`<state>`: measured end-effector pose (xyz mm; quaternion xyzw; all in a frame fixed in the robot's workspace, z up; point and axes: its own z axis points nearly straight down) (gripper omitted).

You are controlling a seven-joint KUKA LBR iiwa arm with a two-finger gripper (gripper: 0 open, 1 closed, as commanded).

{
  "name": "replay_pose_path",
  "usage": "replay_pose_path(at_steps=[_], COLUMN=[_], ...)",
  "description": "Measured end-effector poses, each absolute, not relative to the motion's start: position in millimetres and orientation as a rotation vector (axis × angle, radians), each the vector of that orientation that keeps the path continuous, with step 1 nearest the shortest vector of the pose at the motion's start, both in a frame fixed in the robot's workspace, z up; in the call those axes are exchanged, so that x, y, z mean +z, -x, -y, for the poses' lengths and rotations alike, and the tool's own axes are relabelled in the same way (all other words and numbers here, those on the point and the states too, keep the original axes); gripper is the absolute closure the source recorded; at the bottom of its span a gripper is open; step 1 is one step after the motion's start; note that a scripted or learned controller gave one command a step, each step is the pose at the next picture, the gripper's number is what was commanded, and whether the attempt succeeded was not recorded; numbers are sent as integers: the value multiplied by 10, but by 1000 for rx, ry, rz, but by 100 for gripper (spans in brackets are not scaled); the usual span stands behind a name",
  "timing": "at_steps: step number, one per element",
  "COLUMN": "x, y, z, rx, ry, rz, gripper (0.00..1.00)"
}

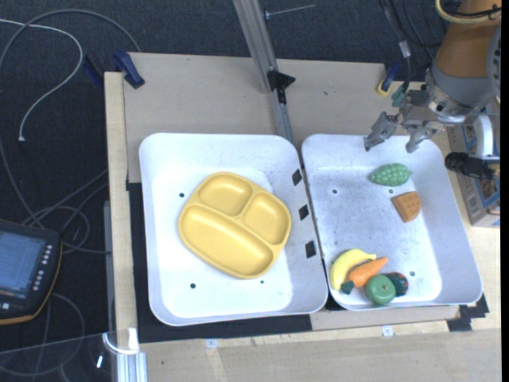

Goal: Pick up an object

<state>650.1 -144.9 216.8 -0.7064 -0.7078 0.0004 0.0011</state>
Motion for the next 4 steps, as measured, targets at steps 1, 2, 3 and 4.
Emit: replay_pose_path(at_steps=[1,2,3,4], x=[2169,1596,1083,920], y=[-6501,-6565,-6647,-6646], z=[1449,1379,1325,1316], rx=[2,6,6,5], ry=[2218,2214,2214,2216], rz=[2222,2219,2219,2221], gripper=[0,0,0,0])
